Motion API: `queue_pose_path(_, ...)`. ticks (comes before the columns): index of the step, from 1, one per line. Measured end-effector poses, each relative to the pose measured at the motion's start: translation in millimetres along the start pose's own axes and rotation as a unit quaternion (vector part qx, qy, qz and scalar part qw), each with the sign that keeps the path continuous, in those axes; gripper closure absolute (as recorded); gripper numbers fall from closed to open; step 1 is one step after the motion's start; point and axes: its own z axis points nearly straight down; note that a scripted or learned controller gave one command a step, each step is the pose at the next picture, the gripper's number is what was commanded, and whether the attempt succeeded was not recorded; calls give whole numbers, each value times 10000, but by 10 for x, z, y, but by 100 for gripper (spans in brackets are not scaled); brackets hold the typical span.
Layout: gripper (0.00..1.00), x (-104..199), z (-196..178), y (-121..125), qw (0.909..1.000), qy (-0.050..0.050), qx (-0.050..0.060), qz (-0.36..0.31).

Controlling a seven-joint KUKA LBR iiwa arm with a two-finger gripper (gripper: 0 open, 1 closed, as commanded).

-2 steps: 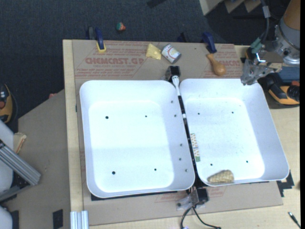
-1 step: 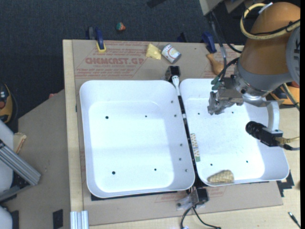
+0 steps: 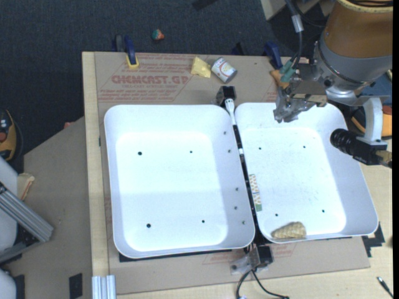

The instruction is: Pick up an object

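Observation:
A small tan, lumpy object (image 3: 290, 230) lies at the near edge of the right bin (image 3: 340, 185). A narrow patterned strip (image 3: 255, 192) rests against that bin's left wall. My gripper (image 3: 288, 112) hangs over the far left corner of the right bin, well away from both things. Its fingers point down and nothing shows between them; whether they are apart or together is too small to tell.
The left bin (image 3: 124, 185) sits beside the right one. On the board behind the bins lie a yellow wedge (image 3: 201, 68), a small white-and-grey block (image 3: 224, 70) and blue clamps (image 3: 129, 47). A black cylinder (image 3: 350, 143) juts over the right bin's right rim.

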Motion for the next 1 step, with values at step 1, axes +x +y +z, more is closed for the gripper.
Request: queue_pose_path(1,100,870,984,-66,9999,-4,122,-7)
